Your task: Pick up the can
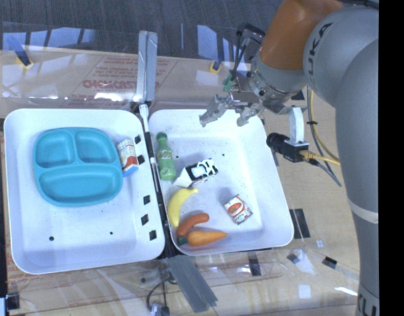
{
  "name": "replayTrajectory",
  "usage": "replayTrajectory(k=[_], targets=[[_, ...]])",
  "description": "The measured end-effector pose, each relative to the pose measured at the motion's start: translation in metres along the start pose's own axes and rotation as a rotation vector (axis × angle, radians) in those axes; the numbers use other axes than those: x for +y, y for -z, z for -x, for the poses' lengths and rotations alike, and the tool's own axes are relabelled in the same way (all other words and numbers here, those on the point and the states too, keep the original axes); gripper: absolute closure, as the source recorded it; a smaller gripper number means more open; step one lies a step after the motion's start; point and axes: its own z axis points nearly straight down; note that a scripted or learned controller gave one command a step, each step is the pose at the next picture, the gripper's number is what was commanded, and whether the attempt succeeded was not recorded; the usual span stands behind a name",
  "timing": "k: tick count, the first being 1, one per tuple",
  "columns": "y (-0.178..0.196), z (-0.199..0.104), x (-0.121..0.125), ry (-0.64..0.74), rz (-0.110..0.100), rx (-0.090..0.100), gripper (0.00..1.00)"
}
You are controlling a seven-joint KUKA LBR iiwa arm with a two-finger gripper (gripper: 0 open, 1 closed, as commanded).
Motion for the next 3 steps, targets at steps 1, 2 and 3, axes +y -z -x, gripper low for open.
replayTrajectory(k=[1, 2, 3], targets=[[-0.104, 0.032, -0.078, -0.200, -0.001, 0.001, 0.00], [-0.170, 0.010, -0.021, -0.290, 0.001, 0.000, 0.00], [-0.155, 0.047, -0.081, -0.143, 0.001, 0.001, 0.00]])
